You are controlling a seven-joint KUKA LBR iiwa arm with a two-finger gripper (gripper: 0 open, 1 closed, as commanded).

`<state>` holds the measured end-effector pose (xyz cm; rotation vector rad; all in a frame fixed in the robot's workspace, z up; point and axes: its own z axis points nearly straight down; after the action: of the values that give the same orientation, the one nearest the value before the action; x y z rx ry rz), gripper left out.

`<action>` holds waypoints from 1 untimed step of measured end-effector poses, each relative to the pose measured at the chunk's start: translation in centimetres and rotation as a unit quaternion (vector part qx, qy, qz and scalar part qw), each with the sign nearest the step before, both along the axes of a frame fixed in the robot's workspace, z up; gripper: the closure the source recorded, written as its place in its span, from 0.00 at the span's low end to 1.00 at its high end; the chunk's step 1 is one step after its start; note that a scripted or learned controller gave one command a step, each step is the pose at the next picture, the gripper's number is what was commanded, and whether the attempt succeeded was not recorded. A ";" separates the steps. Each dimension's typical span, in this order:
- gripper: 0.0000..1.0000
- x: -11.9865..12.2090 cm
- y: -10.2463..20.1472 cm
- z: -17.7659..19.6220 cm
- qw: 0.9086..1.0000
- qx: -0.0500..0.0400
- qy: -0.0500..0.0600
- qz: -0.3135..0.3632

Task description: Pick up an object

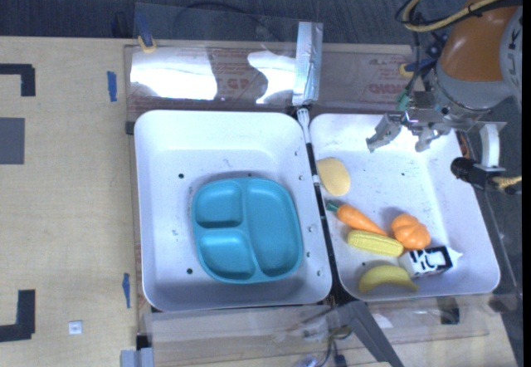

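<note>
Currently fingers spread apart, gripping nothing, over the right bin (far end). Potato below-left of them; carrot and corn beyond.

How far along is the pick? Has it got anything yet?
Done: nothing lifted. The potato, carrot, corn, orange pumpkin and banana all lie in the right bin. In hand: the gripper is open above that bin's far end, with nothing between its fingers. Left: descend on an object, close, lift.
</note>
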<state>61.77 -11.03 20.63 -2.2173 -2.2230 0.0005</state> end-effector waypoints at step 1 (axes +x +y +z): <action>0.00 -6.8 1.4 -2.8 1.000 0.000 0.001 -0.008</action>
<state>55.01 -9.68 17.86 -2.2338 -2.2056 0.0026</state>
